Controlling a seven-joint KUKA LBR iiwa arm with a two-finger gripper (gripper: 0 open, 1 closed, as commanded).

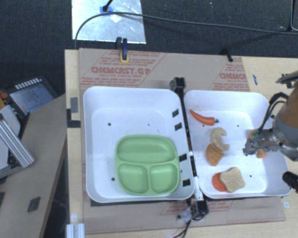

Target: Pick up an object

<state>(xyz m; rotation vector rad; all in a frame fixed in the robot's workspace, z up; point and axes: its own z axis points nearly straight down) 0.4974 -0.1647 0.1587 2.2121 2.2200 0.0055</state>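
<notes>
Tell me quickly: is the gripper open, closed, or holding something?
Gripper: low in the right bin, against a small orange object; its state cannot be told.

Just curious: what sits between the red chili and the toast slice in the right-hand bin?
In the camera view, two tan food pieces lie between the red chili and the toast slice.

Small orange piece (260,153) at right bin's right side, partly hidden under claw (252,148); shape unclear.
</notes>
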